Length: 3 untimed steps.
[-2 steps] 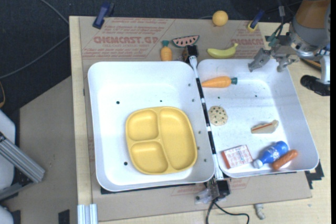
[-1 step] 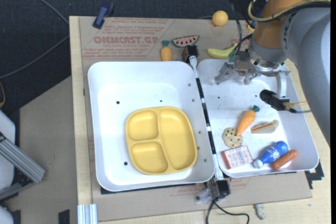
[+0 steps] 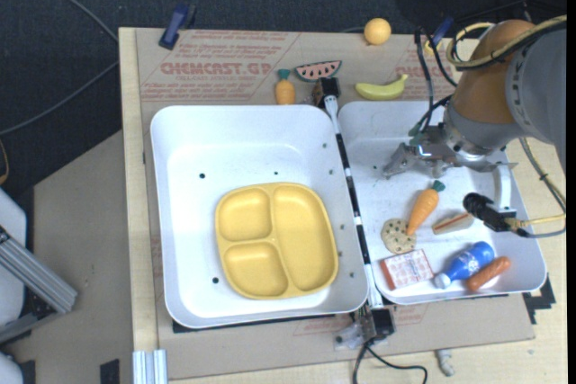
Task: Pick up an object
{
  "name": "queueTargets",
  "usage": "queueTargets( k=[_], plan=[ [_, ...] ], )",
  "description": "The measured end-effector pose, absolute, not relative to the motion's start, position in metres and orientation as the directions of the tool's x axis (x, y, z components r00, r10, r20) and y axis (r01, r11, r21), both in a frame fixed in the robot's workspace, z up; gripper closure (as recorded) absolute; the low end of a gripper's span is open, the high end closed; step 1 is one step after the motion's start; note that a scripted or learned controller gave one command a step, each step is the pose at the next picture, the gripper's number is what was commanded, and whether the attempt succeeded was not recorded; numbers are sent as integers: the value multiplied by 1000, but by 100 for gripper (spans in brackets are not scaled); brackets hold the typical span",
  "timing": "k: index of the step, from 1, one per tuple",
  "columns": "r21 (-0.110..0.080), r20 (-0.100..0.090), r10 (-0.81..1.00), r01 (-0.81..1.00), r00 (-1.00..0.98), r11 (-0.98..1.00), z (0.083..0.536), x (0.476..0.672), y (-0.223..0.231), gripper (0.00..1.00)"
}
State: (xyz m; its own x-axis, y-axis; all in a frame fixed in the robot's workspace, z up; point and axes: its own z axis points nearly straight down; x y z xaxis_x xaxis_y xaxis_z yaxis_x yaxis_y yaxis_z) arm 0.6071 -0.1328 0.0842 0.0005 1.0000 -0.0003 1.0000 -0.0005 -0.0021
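Your arm (image 3: 526,81) reaches in from the right and hangs over the back half of the right bin (image 3: 378,117). Its gripper (image 3: 416,156) points down and left toward the bin floor; the two fingers (image 3: 396,163) are spread apart with nothing between them, just above bare white floor. You can see the nearest object, the toy carrot (image 3: 422,207), lying just in front of the gripper, tilted, with its green top toward the arm. Beside it sit a cookie (image 3: 393,234), a red-and-white packet (image 3: 407,269), a blue bottle (image 3: 468,263) and a sausage (image 3: 487,274) near the front edge. The left bin (image 3: 180,157) holds a yellow divided plate (image 3: 274,240). Behind the bins, on the bench, you have a banana (image 3: 381,87), a watermelon slice (image 3: 319,68), a small carrot (image 3: 285,91) and an orange ball (image 3: 377,31).
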Motion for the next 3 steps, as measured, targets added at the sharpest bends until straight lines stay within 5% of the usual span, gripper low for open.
queueTargets(
  k=[2, 3],
  plan=[
    [-2, -1, 1000, 1000, 2, -2, 85, 533, -186, 0],
    [4, -1, 1000, 1000, -1, 1, 174, 653, -186, 0]
  ],
)
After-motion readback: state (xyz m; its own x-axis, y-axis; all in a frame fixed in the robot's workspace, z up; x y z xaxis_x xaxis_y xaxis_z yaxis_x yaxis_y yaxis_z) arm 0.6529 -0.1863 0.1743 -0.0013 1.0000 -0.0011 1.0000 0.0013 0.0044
